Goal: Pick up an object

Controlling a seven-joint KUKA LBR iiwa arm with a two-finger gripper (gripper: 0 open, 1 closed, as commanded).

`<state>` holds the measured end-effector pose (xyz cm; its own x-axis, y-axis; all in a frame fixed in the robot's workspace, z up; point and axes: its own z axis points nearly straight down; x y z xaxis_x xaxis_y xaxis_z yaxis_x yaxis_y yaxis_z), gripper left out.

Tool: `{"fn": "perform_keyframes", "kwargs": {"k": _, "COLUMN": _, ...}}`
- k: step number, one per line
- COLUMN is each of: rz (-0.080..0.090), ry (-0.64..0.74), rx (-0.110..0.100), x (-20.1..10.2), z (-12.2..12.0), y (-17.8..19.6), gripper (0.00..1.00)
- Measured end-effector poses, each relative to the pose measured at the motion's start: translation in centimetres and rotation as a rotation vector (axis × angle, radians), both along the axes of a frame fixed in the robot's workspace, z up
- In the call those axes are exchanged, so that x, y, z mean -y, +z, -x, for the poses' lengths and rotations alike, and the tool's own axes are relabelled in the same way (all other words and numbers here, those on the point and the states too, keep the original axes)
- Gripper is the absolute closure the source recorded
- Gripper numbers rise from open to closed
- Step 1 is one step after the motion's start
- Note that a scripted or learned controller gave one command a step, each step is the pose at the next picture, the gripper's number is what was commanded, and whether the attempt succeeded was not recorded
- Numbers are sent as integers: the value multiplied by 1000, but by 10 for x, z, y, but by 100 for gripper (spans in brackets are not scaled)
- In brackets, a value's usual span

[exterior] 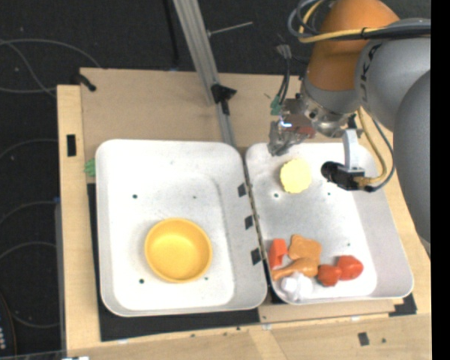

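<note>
Nothing looks picked up yet — judging from how things lie, the grasp itself is all still to do. The gripper hangs over the far end of the right bin, at about 12 o'clock of that bin, and whether it is spread or pressed together I cannot tell; nothing shows in it. The nearest candidate, a pale yellow disc, lies on the bin floor just beside the gripper, toward 5 o'clock from it. The rest of the right bin's load sits bunched at its near edge, around 6 o'clock: an orange carrot-like piece, a tan biscuit-coloured piece touching it, a white lump beneath those, and two red pieces side by side toward 5 o'clock. The left bin holds one thing — a yellow bowl, upright, at roughly 6 o'clock of its floor, well apart from the gripper.
</note>
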<state>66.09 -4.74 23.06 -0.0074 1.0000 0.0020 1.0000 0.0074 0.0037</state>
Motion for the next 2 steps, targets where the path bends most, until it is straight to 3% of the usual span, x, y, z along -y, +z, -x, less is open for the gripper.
{"fn": "perform_keyframes", "kwargs": {"k": 2, "rz": 1, "ry": -4, "rx": -4, "x": -99, "z": 19, "y": 15, "gripper": 100}}
